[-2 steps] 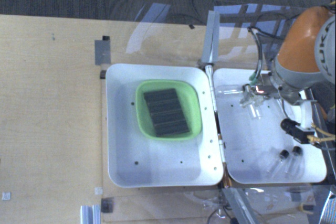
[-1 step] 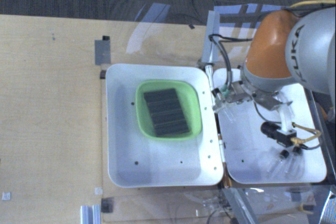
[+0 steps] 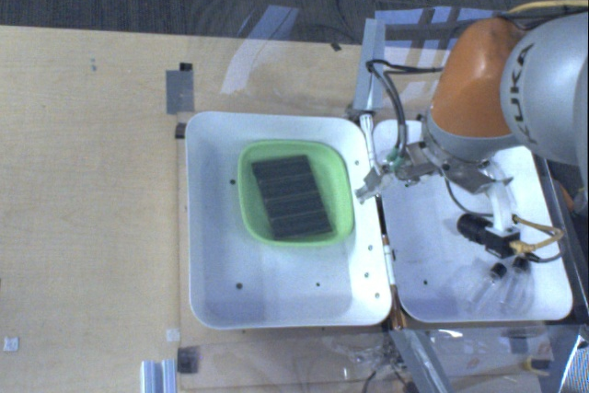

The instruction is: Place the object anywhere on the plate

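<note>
Green square plastic plate (image 3: pixel 342 209), toward the left white bin's (image 3: pixel 276 294) far edge, already carries the dark ridged rectangular block (image 3: pixel 292 196), so the grey-and-orange arm (image 3: pixel 543 78), jaws' spread impossible to tell, should avoid nudging it.

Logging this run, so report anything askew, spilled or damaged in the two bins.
Nothing stands out. The dark ridged block lies flat on the green plate, turned slightly against its edges but wholly inside the rim. The plate sits level in the left bin.

Dark block (image 3: pixel 291 196), seemingly flat, on plate (image 3: pixel 343 190).
</note>
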{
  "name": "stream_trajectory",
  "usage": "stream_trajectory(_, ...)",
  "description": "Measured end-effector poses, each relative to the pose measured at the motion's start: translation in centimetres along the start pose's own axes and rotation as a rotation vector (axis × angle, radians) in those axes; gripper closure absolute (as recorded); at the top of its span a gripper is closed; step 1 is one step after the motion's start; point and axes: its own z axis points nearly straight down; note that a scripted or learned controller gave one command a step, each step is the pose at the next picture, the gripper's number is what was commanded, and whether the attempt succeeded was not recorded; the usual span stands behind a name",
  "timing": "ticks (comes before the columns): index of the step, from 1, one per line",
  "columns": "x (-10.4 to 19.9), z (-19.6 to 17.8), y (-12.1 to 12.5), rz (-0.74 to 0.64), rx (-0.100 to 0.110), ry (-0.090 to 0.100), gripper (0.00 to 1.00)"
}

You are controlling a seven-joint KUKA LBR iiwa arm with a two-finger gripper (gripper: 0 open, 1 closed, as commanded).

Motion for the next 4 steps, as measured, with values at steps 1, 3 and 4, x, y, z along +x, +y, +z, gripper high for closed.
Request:
stream_trajectory(1,3.6,0.0,2.2,0.030,-0.002,0.000,0.00)
stream_trajectory(3,-1.3,-1.0,4.0,0.124,-0.003,-0.001,0.00)
stream_trajectory(4,-1.4,-7.9,1.2,0.184,-0.003,-0.002,0.00)
